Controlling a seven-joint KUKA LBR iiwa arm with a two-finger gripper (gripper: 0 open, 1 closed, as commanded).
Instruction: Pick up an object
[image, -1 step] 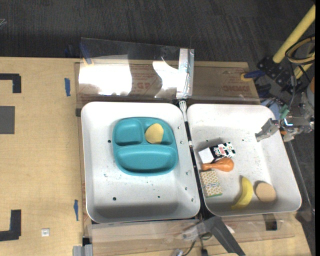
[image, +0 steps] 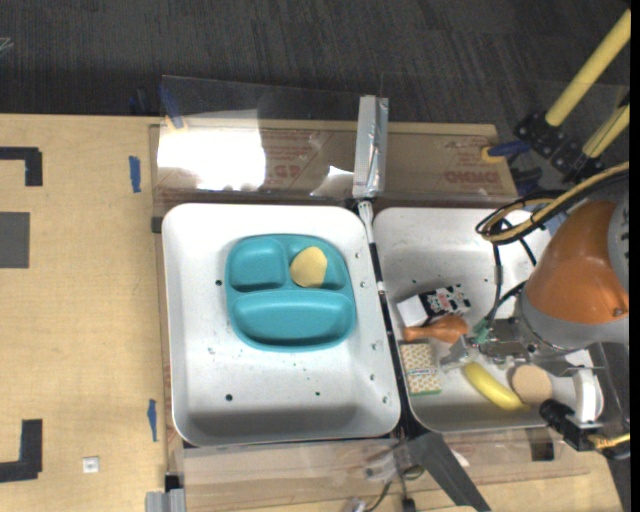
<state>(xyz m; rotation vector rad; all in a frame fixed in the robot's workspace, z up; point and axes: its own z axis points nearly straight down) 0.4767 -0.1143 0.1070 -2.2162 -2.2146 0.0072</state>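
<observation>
The arm, grey with an orange band, comes in from the right and reaches down into the right bin. Its gripper is low in this bin, close to the middle of the heap of small things. If the gripper is grasping something or is released, I cannot tell, because the wrist and the things around it cover this part.

In the right bin, an orange item lies just left of the gripper. Behind it is a small black and white item. In front of the orange item lies a flat packet with a fine pattern, near the left wall of the bin. A banana lies slanted in the front part of the bin, just under the gripper. A round tan ball is just beside the right end of the banana; if they touch, I cannot tell.

The left bin holds a teal tray with three compartments. A yellow round item sits in the rear right compartment of the tray.

Both bins stand side by side on the counter. Black cables loop over the rear right part of the right bin.
</observation>
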